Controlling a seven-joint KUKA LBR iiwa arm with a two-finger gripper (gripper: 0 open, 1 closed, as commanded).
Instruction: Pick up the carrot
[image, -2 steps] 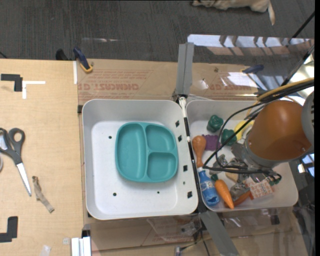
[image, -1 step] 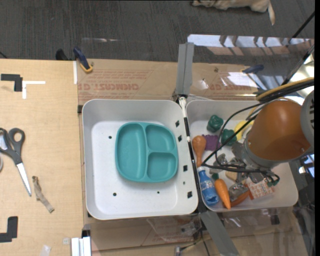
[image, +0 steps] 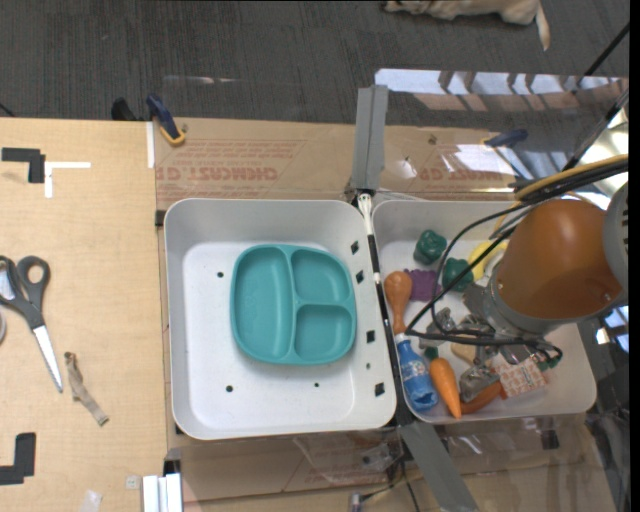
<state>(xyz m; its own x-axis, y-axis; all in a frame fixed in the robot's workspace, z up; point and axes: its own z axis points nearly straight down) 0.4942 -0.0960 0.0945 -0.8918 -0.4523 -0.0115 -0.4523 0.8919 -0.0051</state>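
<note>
Only readable writing was mirrored red print on the cardboard (image: 262, 170) behind the bins, too reversed and faint to make out. Bottle (image: 413, 372) had a blue label, text too small to read. Red-and-white packet (image: 519, 379) at the right bin's front, print not legible

Carrot (image: 445, 385) lay in the right bin (image: 575, 400), at 7 o'clock of that bin, hard against the front wall, tip pointing toward 5 o'clock. Bottle just beside it at 9 o'clock, touching or nearly so. A second orange piece (image: 482, 398) lay just beside it at 3 o'clock

Hand (image: 478, 345) hung over the middle of the right bin, at roughly 1 o'clock from the carrot, wrist and cables over it; can't tell how far open it was or whether it had hold of anything

Open room: little around the carrot, boxed in by wall, bottle and clutter. Orange pear-like toy (image: 398, 290), purple piece (image: 425, 284) and green toy (image: 431, 244) crowded the bin's 10–12 o'clock side

Left bin (image: 185, 330) held a teal divided tray (image: 293, 303), with white floor free on all sides of it

Scissors (image: 30, 305) lay on the bench (image: 75, 400) at far 9 o'clock, well apart from both bins
</note>
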